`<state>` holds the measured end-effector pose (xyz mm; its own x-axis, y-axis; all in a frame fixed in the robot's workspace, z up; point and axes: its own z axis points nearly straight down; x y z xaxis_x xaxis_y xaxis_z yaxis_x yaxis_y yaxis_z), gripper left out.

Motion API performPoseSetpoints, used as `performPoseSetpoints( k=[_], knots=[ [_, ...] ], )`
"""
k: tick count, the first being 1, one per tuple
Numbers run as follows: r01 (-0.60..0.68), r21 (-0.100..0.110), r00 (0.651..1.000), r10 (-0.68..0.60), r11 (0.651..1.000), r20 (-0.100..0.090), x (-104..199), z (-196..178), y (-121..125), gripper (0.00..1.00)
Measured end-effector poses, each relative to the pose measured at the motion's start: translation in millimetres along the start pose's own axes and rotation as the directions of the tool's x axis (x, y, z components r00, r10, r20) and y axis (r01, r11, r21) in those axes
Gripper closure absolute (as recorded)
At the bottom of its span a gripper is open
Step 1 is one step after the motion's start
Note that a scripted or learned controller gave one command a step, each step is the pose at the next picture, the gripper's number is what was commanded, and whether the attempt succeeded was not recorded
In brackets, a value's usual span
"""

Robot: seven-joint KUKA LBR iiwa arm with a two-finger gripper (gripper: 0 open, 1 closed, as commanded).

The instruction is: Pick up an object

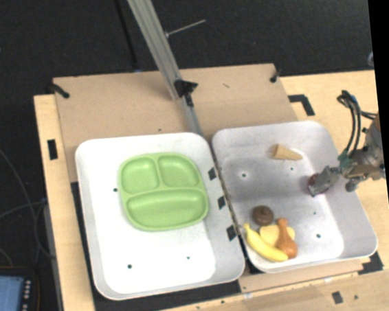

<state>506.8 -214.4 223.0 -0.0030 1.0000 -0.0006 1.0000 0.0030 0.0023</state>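
The right bin (249, 152) holds several toy foods. A tan wedge (287, 152) lies near its back. At its front sit a brown round piece (261, 215), a yellow banana (261, 245) and an orange drumstick (285, 238), close together. My gripper (330, 182) hangs low over the bin's right side, reaching in from the right edge of the view. It is apart from the food: the wedge is up and to its left, the front cluster down and to its left. Nothing shows in its grasp.
The left bin (109, 264) carries a green divided plate (162, 191) in its upper half. A slanted metal pole (159, 48) rises behind the bins. Cables (351, 117) hang by the wrist at the right edge.
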Motion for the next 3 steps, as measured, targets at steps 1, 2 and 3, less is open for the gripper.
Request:
performPoseSetpoints(
  k=[1,2,3],
  knots=[
    [-0.001,0.000,1.000,0.001,1.000,0.000,0,0,0,0.00],
    [-0.003,0.005,1.000,0.003,1.000,0.000,7,47,3,0.00],
    [-0.004,0.005,1.000,0.004,1.000,0.000,-1,97,9,0.00]
  ],
)
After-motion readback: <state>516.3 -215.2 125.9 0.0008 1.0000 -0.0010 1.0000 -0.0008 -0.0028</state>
